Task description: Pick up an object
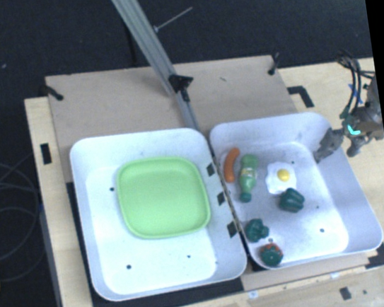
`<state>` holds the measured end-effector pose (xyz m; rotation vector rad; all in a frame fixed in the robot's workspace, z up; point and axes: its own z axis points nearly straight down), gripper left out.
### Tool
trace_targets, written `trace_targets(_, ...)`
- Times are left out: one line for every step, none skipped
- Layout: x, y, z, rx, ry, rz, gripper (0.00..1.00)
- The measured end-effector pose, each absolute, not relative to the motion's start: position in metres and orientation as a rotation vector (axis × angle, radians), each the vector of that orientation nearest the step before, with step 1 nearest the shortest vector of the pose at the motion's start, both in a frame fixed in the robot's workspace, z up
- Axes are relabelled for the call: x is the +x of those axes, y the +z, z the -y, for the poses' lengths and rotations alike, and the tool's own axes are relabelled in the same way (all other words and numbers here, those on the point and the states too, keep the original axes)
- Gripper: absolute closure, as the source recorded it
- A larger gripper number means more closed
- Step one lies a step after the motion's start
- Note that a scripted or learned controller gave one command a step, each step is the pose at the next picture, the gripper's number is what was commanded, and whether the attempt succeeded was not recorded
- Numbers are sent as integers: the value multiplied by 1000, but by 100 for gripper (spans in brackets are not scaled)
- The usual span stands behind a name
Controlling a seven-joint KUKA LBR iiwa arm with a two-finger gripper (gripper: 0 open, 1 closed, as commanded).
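The right bin (352, 222) holds several small toy foods. An orange sausage (230, 165) lies next to a pale green bottle (247, 177) by the bin's left wall. Near the middle sit a fried egg (281, 176) and a dark green pepper (291, 200). Toward the front left corner are a dark green piece (256, 230) and a red and green piece (270, 253). My gripper (339, 146) hangs over the right bin's far right rim. It is open, nothing lies between its fingers, and it is well right of the egg.
The left bin (98, 220) carries a light green square plate (163, 196). A grey slanted pole (151, 44) rises from behind the divide between the bins. Cables (353, 82) trail at the arm's wrist on the right.
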<state>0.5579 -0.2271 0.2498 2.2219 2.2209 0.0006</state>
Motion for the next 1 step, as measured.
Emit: trace_targets(558, 250, 227, 2222, 0, -2221, 0)
